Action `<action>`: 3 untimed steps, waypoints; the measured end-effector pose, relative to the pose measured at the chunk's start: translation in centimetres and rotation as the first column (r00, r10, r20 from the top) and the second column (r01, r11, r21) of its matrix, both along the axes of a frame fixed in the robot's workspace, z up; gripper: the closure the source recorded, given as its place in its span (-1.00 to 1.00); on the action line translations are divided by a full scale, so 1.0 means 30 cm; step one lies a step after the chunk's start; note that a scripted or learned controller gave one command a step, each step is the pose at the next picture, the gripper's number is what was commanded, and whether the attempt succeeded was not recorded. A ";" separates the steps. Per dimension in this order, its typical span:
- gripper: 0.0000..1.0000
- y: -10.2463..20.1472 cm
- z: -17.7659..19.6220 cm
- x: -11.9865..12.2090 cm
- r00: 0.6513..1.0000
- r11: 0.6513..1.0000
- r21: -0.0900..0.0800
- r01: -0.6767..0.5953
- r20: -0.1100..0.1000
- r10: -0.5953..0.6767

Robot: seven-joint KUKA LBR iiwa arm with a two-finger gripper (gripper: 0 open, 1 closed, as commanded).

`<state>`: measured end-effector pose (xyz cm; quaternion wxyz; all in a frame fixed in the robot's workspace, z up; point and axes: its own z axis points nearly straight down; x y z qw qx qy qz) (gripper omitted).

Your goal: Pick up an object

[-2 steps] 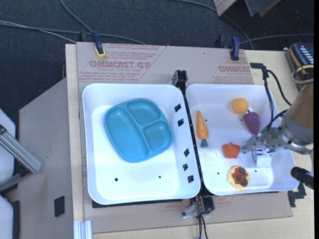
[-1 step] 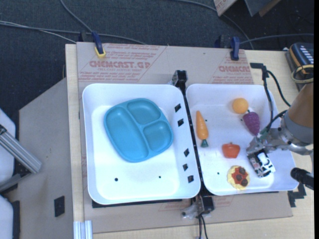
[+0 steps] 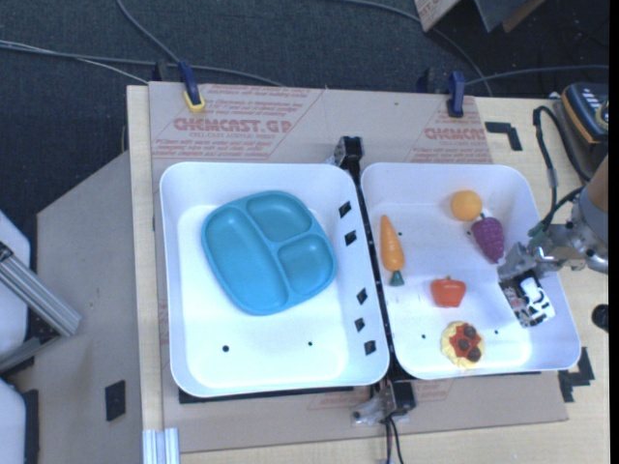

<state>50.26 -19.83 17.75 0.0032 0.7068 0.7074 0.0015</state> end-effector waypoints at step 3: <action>1.00 0.309 0.160 0.056 1.000 1.000 0.004 -0.005 -0.004 0.005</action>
